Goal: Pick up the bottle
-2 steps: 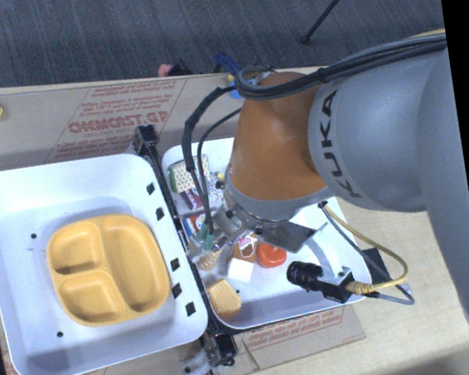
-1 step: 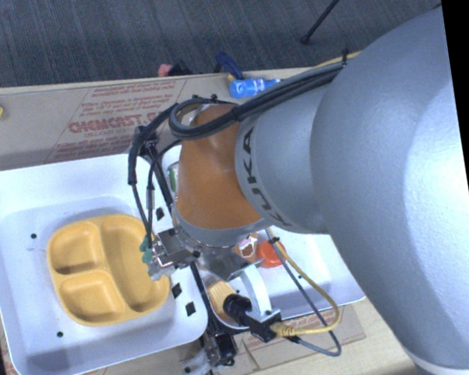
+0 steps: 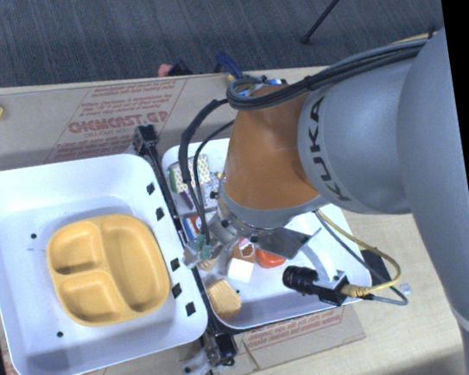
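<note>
Two bins. Bottle not surely identified; likely the orange-and-white item (image 3: 268,258) in the right bin (image 3: 275,312), 6 o'clock of the gripper (image 3: 218,250), whose grip state cannot be told. Probably light, slick, rigid: take mid-body. Tan brush (image 3: 223,299) crowds at 7 o'clock; yellow tray (image 3: 107,268) lies at 9.

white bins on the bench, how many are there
2. The left bin holds a yellow divided tray; the right bin lies under the arm, which covers much of it.
</note>
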Tool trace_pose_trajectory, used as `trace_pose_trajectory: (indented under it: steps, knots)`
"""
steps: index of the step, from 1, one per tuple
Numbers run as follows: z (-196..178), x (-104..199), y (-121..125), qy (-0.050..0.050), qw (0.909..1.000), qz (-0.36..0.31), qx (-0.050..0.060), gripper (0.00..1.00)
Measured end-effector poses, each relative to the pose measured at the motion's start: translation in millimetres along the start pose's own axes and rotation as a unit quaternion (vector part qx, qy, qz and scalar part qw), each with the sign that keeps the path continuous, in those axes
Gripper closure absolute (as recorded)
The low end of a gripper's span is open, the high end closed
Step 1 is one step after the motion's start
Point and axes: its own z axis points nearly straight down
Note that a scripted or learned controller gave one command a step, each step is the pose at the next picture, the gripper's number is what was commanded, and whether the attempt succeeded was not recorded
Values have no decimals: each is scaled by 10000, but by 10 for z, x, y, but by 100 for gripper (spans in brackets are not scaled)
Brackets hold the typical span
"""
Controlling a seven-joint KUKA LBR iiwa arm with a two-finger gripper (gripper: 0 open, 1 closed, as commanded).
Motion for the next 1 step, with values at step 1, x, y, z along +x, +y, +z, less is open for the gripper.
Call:
trace_pose_trajectory:
  steps: [1]
  knots:
    - [269, 380, 173, 15, 9895, -1445, 21, 100]
